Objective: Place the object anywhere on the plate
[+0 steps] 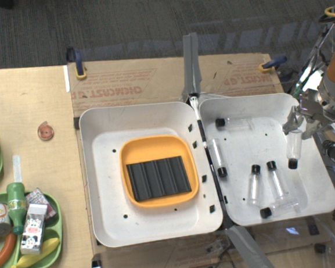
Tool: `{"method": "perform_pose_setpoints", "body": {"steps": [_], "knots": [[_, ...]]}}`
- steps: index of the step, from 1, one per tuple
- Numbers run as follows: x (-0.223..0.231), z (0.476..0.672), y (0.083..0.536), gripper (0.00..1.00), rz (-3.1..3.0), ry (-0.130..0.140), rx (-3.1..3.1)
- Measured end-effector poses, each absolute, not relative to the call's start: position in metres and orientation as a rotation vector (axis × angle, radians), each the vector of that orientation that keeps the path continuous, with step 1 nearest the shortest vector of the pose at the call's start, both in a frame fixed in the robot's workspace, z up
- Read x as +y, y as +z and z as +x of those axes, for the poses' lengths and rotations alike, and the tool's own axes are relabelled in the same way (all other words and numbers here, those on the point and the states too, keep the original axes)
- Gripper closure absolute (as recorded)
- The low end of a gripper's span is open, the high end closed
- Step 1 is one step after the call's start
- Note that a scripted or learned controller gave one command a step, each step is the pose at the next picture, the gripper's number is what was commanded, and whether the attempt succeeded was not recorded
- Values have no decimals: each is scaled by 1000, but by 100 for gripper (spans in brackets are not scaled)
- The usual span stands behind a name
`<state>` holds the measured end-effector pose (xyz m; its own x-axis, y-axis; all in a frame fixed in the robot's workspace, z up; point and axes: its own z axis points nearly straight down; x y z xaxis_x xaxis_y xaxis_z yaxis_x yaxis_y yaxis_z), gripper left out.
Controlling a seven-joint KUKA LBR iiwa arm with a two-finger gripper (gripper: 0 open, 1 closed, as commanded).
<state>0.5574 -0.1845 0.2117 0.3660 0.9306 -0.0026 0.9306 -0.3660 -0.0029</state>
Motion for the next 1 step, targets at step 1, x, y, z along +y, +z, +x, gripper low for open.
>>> {"method": "perform_pose_setpoints", "body": {"steps": [1], "knots": [[-208,612,227,100,-2330,4,-2108]]}}
